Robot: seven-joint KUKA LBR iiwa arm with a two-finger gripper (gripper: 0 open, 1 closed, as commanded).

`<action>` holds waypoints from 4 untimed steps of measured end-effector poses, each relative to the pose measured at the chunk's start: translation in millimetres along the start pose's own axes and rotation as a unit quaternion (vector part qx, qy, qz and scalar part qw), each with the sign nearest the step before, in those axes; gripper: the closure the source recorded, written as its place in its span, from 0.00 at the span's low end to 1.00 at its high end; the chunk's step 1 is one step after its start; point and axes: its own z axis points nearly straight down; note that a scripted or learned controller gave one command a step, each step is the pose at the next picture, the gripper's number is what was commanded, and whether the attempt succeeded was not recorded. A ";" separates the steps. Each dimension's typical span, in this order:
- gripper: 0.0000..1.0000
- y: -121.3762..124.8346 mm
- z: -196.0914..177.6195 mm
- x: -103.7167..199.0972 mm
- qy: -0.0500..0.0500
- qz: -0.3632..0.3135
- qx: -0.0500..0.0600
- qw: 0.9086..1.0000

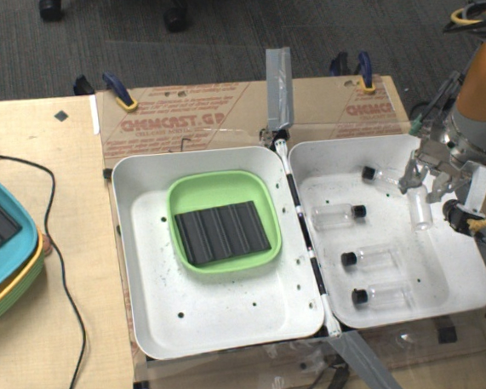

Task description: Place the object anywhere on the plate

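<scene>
A green square plate (221, 193) with a dark ridged insert (222, 232) sits in the left white bin (148, 275). Several clear vials with black caps lie in the right white bin (457, 284), among them one (339, 216) near the divider and one (381, 297) at the front. My gripper (420, 188) is over the right bin's far right side. It is shut on a clear vial (419, 211) that hangs upright below the fingers, its cap hidden.
A ridge where the two bin rims meet (302, 226) divides plate from vials. Brown cardboard (184, 114) with clamps lies behind the bins. Teal and yellow trays (0, 247) and a black cable (63, 275) lie on the wooden bench at left.
</scene>
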 end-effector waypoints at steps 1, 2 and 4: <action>0.00 0.1 -0.2 0.0 0.000 0.000 0.000 1.000; 0.00 -8.2 -25.3 -15.0 0.000 0.072 -0.001 0.997; 0.00 -34.4 -83.9 -60.9 0.000 0.277 0.000 0.961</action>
